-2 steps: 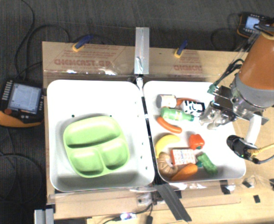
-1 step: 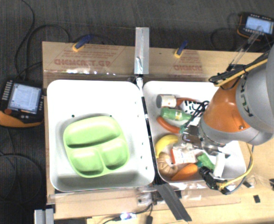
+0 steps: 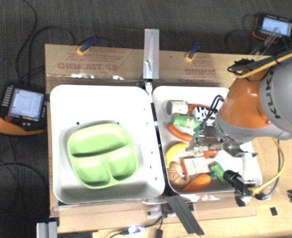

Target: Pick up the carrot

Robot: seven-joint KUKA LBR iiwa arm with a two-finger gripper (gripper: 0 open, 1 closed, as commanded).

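Arm (image 3: 245,108) bent over right bin (image 3: 158,95), end effector (image 3: 205,145) apparently low

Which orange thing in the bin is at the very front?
The fat orange carrot, lying at the front edge of the right bin. The other orange thing is thinner, curved, and sits farther back.

Bright, even overhead light washes the two white bins (image 3: 106,95) nearly flat, with soft shadows under their rims. The dark carpet (image 3: 86,14) beyond them looks grainy, the picture slightly soft throughout.
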